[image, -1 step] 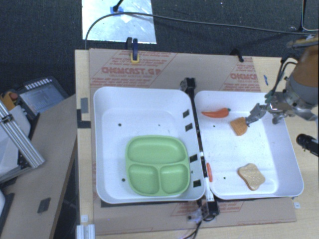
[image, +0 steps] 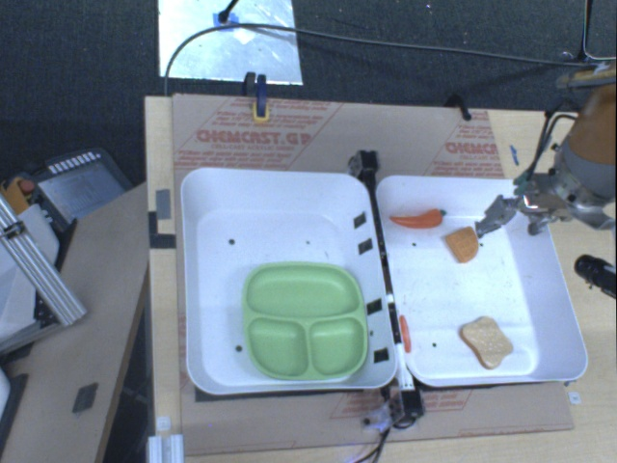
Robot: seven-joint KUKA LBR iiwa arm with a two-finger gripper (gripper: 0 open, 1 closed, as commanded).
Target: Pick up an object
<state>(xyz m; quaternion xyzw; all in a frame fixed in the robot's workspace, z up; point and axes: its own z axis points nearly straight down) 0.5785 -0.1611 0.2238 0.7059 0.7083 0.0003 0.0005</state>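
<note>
Your pincer [image: 487,218] sits over the upper part of the right bin [image: 554,287], reaching in from the right, its tips just beside the small orange-brown piece [image: 464,246] that looks like a toy biscuit or a chunk of bread. Nothing is between the fingers; they look slightly parted, but the tips are too small and dark to say how far, so treat the opening as unknown.

That orange-brown piece is your nearest candidate. It looks like a light plastic or foam play-food item: stiff enough to pinch, not fragile, but probably smooth, so it may skate across the white bin floor if one finger touches first. Close across its narrower sides, centred, with both fingers landing together.

Just up and left lies a toy carrot [image: 417,220], long and tapering, lying nearly level across the bin. If you go for it, grip across the thick middle, not the thin tip, since a rounded body can roll out of a pinch.

The toy bread slice [image: 486,341] lies flat near the bin's lower edge, well apart from the other two. Flat and low, it gives you little edge to catch.

The left bin [image: 207,258] carries a green divided plate [image: 305,318].
</note>
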